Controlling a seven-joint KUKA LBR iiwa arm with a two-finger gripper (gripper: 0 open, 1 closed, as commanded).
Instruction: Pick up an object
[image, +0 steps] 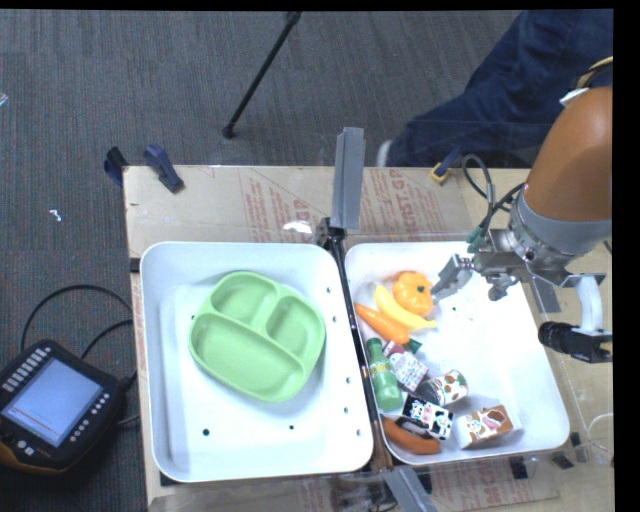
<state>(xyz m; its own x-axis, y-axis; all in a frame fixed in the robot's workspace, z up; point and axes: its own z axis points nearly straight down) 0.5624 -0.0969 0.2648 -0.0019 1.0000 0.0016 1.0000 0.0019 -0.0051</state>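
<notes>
Carpeted floor around a cardboard-topped surface (250, 205) bearing two white bins; nothing is lifted yet.
The arm (572, 170) reaches over the right bin's (500, 330) far right corner, its pincer (472, 278) spread wide and holding nothing, just beside the orange toy (412, 291) near the far left edge.

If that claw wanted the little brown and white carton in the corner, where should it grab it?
Probably from straight above, across the carton's two long flat sides. It lies apart from the pile, at the near right of the right bin, with bare floor beside it. The gripper hangs further back, over the bin.
</notes>
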